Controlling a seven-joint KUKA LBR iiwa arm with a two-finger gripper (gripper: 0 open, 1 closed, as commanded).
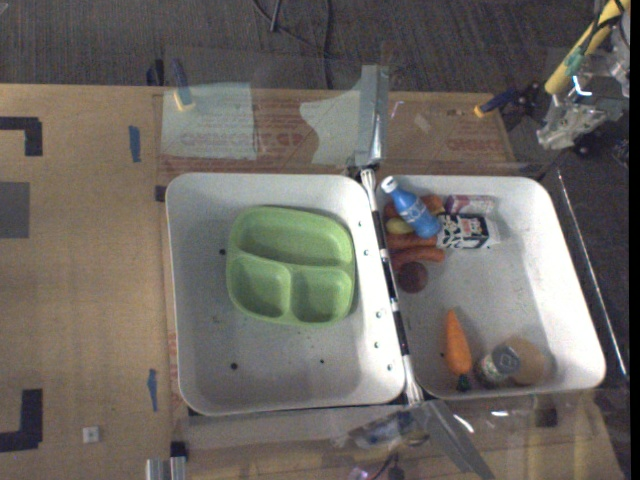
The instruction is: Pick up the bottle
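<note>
Item 1, the bottle (411, 208): blue body, white cap, lying tilted at the ten o'clock corner of the right bin (560, 268), cap toward the divider. It rests against a small heap: a milk carton (466, 232) at its four o'clock side, something yellow and a reddish sausage-like piece (415, 249) beneath and at six o'clock of it (what exactly touches what in that pile I cannot make out).

Item 2, my gripper (573, 118): parked off the bench at the frame's two o'clock, well apart from both bins; whether it is wide or narrow I cannot tell, the picture is too blurred there.

Item 3, other stock in the right bin: a dark round fruit (413, 277) near the divider, a carrot (457, 342) at six o'clock, a small jar (497, 366) with a tan lump beside it at five o'clock.

Item 4, left bin (200, 318): a green sectioned plate (291, 265).

Status: nothing lifted. By my reckoning the whole job is ahead: reach, descend, close, raise.
</note>
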